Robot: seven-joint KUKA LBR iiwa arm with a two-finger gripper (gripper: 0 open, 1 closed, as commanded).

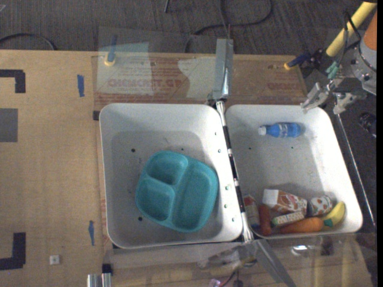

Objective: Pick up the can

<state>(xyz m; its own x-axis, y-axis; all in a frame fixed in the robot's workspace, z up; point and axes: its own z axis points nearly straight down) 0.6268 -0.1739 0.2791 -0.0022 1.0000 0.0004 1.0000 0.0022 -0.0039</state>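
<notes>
Gripper point(327, 99): hangs over the far right corner of the right bin point(350, 178), just above its rim. The fingers look spread apart, with nothing between them.
Can point(320, 205): my best reading is the short patterned cylinder in the near right corner of the right bin. It is small and blurred, so the identification is a judgement.
Can's neighbours: it is packed in, with a banana point(337, 213) touching on its right, a carrot point(305, 225) just in front and a carton point(289, 201) on its left.
Key relation: the can lies toward the near edge from the gripper, almost straight down the bin's right wall with little sideways offset. The whole length of the bin is between them.
Can's axis: cannot tell whether it stands or lies, as it is too small.
Obstacle en route: the blue bottle point(281, 130) lies on its side near the far wall, left of the direct line and probably clear of it.
Count, arms: one.
Count, bins: two. The left bin point(114, 178) holds one teal divided plate point(176, 190).
Count, right bin: one bottle, plus a near-edge cluster of roughly six or seven items — one can among them.
Risk: the crowding may leave the fingers no gap beside the can.
</notes>
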